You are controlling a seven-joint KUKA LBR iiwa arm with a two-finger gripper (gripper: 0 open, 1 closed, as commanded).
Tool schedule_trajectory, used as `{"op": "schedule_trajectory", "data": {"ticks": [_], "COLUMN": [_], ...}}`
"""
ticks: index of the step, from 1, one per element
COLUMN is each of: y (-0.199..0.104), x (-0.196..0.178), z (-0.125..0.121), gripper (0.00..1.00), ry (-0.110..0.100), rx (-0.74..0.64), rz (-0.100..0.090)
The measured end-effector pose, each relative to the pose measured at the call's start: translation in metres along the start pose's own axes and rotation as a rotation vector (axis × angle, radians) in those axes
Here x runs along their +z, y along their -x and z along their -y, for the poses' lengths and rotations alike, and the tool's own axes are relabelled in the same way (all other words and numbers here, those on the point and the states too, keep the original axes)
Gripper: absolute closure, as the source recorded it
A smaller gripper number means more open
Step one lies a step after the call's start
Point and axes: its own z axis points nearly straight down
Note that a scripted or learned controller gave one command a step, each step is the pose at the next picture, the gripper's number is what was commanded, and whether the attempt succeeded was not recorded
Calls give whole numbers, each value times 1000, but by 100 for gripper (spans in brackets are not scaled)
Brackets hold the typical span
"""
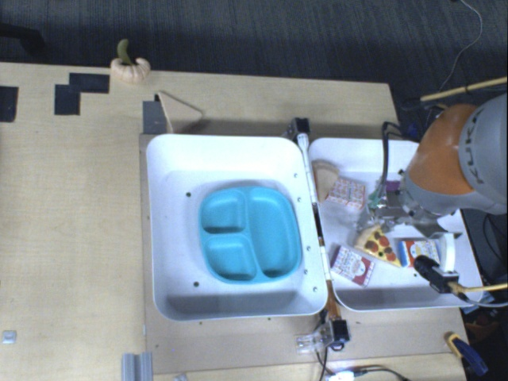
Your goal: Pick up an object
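The right bin (357, 153) holds several small things. A toy pizza slice (379, 245) lies near its middle. One patterned packet (346, 190) lies toward the back and another packet (353, 265) near the front. A tan piece (324, 173) rests at the back left, and a white tube with blue and red print (425, 251) lies to the right. My gripper (381, 211) is low in this bin, just above the pizza slice's upper tip and right of the back packet.
The left bin (171, 213) holds a blue divided plate (250, 232). A black post (300, 125) stands at the back between the bins. On the bench's far edge sits a small gourd-like toy (129, 68).
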Motion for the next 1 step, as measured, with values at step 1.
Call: {"op": "schedule_trajectory", "data": {"ticks": [1], "y": [-59], "x": [-86], "z": [38], "gripper": [100], "ry": [-10], "rx": [1], "rz": [-3]}}
